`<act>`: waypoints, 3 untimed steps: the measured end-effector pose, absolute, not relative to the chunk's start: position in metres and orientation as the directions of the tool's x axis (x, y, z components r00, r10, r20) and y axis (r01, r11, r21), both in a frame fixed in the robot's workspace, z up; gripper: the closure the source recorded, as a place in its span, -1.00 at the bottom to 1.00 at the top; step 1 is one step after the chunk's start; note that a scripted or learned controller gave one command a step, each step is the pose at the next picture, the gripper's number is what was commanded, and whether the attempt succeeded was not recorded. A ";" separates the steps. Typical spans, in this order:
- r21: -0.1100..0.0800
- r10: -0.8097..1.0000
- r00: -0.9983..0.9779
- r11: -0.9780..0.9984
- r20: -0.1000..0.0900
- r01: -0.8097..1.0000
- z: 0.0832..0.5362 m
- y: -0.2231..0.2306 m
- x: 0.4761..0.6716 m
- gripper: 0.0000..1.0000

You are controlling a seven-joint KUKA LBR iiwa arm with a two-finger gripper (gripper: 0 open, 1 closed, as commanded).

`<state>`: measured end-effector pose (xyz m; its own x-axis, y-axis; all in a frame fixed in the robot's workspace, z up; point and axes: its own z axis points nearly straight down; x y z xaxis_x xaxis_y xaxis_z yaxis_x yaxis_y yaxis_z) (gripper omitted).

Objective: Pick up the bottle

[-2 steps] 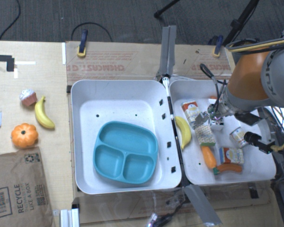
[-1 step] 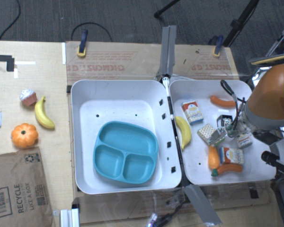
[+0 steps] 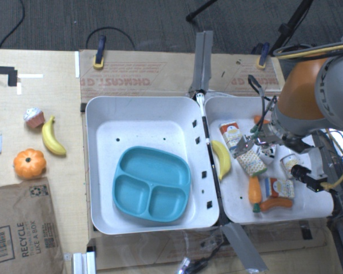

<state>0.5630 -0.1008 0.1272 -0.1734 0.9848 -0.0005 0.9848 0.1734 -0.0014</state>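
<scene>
Hovering gripper [image 3: 257, 138] over right bin [image 3: 326, 210]; finger spread hidden, cannot tell. Bottle [image 3: 255, 190], orange, lying below and just nearer the camera than the fingertips, long axis roughly toward-and-away. Nothing seen held.

dark grey carpet [image 3: 131, 10], black cables, cardboard-covered bench [image 3: 23, 96], tripod legs

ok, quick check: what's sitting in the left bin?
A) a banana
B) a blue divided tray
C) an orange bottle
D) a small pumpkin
B: the blue divided tray lies in the left bin. One banana is in the right bin, another banana and the pumpkin sit out on the bench.
</scene>
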 end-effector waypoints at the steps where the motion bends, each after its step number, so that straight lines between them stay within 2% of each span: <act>1: 0.003 1.000 -0.006 0.006 -0.001 1.000 0.126 -0.125 0.546 -1.00; 2: -0.002 0.962 0.274 -0.274 -0.002 0.962 0.191 -0.075 0.516 -1.00; 3: -0.004 0.967 0.255 -0.255 -0.002 0.967 0.130 -0.093 0.526 -1.00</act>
<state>0.5263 -0.0926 0.1300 0.2546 0.9671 -0.0018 0.9670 -0.2546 -0.0045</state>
